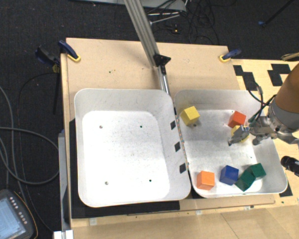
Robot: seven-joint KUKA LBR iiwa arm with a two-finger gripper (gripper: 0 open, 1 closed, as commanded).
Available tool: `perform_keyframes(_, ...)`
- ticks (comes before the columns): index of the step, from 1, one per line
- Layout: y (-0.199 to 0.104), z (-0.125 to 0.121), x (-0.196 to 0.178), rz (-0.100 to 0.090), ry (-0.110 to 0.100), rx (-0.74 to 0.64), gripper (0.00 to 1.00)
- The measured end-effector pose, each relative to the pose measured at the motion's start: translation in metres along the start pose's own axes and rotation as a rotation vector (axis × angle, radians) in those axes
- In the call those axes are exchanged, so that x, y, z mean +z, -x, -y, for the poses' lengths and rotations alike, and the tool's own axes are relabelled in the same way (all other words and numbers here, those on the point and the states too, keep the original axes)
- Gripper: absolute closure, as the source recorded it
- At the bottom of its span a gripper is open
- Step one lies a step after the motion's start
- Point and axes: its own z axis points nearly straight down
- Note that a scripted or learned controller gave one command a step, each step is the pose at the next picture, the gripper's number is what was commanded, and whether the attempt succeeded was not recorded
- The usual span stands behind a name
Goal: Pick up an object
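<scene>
The right bin (269,148) holds several blocks. A yellow cube (190,115) lies near its left wall and a red-orange cube (237,119) sits further right. Along the front are an orange cube (205,179), a blue cube (229,175) and two green blocks (251,176) that touch each other. My gripper (243,137) is low in the right half of this bin, just below the red-orange cube. A small yellow piece (237,131) shows right at the gripper's tip, partly hidden by it. I cannot see whether that piece is gripped.
The left bin (89,133) stands beside the right one, with a shared ridge (178,143) between them. A metal pole (144,29) slants over the bench from the back. Clamps sit at the bench's far corners.
</scene>
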Motion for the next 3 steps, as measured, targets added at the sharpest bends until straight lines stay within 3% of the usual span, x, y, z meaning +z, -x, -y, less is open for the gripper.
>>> perform_keyframes(1,-0.001,0.000,0.053,0.002,0.003,0.000,0.00)
perform_keyframes(2,0.000,-0.001,0.040,0.003,0.007,0.000,1.00)
perform_keyframes(3,0.004,-0.012,-0.012,0.004,0.012,-0.002,1.00)
